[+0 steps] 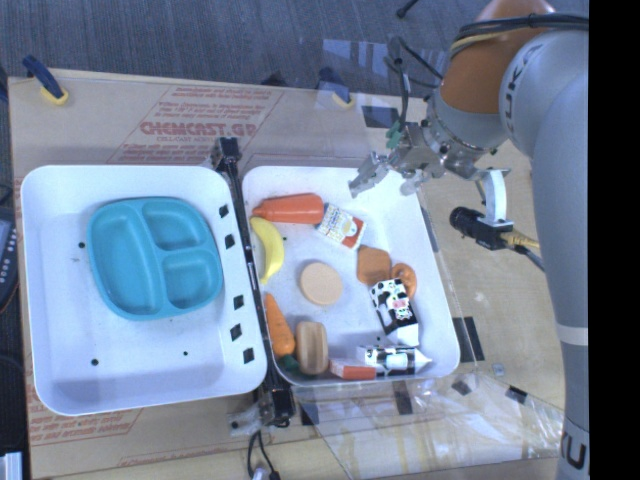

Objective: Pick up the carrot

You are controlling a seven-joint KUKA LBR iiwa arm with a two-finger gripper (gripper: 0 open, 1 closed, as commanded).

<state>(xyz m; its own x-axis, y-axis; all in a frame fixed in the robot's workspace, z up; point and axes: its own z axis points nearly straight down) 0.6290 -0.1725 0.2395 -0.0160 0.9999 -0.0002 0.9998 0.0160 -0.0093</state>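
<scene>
One carrot [279, 325] lies well apart from the gripper [385, 173].

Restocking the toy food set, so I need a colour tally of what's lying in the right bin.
Orange: 3, long sausage-shaped piece, carrot, pretzel-like piece
Yellow: 1, banana
Tan or brown: 3, round disc, bread slice, brown wedge
Printed white packages: 3
Total: 10

Grey arm [545, 118] reaches in, jaws spread and bare.
</scene>
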